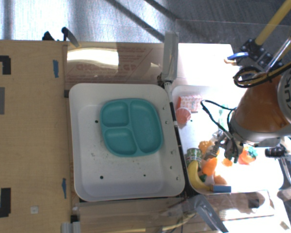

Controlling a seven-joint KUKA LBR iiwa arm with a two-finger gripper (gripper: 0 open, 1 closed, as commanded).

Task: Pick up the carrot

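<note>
Gripper fingers (222, 148) hang low in the right white bin (203, 92), though glare hides whether they are spread or pinching. Just below them lies an orange tapered piece, probably the carrot (209, 166), beside a yellow banana (194, 176). Lifting is not yet done.

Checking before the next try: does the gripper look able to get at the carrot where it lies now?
Probably yes. The gripper hangs low in the right bin, close beside the carrot. Nothing lies on the carrot, though the banana and a small can crowd its left side.
</note>
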